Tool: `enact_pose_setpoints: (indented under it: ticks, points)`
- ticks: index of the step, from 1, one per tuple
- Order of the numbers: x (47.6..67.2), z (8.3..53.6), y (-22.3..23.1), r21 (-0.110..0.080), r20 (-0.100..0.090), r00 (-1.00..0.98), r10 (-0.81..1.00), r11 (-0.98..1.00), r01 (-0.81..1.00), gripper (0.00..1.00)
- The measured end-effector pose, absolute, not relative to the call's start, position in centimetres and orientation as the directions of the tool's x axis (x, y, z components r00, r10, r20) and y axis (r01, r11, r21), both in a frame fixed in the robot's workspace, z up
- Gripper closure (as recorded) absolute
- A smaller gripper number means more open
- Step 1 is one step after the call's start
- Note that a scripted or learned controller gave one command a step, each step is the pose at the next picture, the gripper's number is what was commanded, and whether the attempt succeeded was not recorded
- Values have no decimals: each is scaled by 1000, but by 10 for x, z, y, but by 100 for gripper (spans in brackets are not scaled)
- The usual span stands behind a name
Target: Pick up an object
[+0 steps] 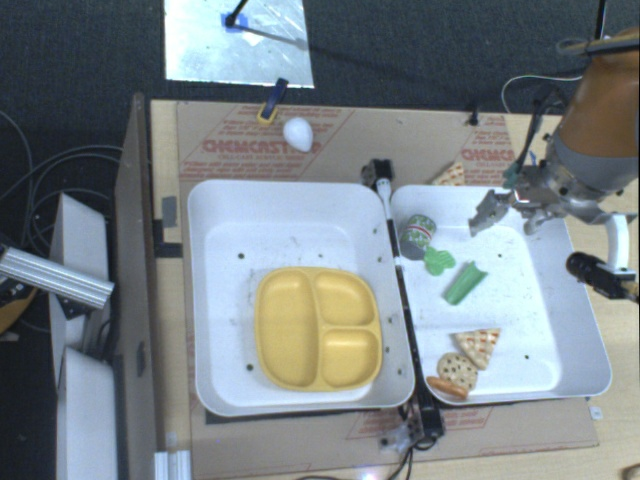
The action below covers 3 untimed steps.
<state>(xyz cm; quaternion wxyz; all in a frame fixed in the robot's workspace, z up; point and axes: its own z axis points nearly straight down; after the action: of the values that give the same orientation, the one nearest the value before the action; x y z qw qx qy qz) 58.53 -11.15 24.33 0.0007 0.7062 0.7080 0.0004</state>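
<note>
My gripper (511,215) hangs over the far part of the right bin (560,298), below the grey wrist with its orange band. Its two fingers stand apart and open, with nothing between them. To its left, in the same bin, lies a round green and white object (418,232) with a small green piece (438,262) beside it. A green stick (464,282) lies slanted in the middle of the bin. Near the front edge are a pizza slice (478,346) and a round cracker (456,370), with an orange piece (447,388) under the cracker.
The left bin (230,238) holds a yellow divided plate (318,328). Behind the bins, on the cardboard, lie a white egg (298,133), a yellow and blue item (270,103) and a cracker (450,175). A black clamp (379,174) sits where the bins meet.
</note>
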Motion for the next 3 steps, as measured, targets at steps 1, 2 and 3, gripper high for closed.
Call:
enact_pose_setpoints:
  ticks: [1, 2, 3]
  points:
    - [591, 120, -120, -2, 1, -1, 1000, 1, 1000, 0]
    - [559, 85, -84, 3, -2, -4, 1000, 4, 1000, 0]
    - [563, 98, -87, 11, -4, -2, 1000, 2, 1000, 100]
